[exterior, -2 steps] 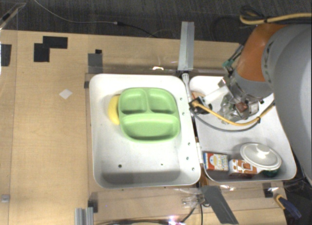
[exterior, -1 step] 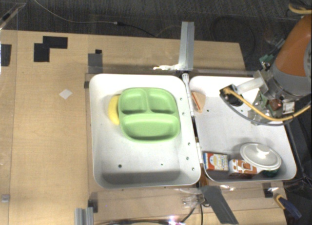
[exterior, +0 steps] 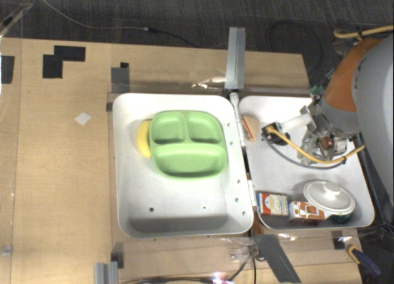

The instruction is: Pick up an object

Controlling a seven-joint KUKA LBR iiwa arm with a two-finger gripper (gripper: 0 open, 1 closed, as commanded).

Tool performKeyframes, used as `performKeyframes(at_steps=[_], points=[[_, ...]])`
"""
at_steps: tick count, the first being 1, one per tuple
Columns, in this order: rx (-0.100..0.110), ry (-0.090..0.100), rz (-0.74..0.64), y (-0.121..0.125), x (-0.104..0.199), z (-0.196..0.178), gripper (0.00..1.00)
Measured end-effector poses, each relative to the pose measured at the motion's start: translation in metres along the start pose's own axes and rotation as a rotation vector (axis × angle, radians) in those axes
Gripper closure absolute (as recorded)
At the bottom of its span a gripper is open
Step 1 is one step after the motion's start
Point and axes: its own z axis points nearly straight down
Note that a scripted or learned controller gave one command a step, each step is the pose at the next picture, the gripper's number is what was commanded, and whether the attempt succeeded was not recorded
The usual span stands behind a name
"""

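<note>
The pincer (exterior: 321,144) hangs over the right bin (exterior: 271,172), near its right wall (whether it is spread or pressed together, I cannot tell). Just below the pincer in the view sits a white domed lid (exterior: 329,196), touching a brown carton (exterior: 306,213); a red-and-white carton (exterior: 273,204) lies beside that. Well to the pincer's left in the view lies a small orange stick (exterior: 248,127). Farther left, in the left bin (exterior: 129,172), a green divided plate (exterior: 187,143) overlaps a yellow thing (exterior: 143,139).

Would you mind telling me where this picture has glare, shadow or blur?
Camera view: glare beside the post above the bins; soft shadow on the near wall of the left bin; the arm looks blurred.
</note>
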Motion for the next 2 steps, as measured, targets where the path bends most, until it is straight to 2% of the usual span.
performKeyframes(at_steps=[1, 2], points=[[-0.001, 0.013, 0.020, -0.0073, -0.0197, 0.0870, 1.00], [-0.003, 0.014, 0.020, -0.0067, -0.0196, 0.0873, 0.00]])
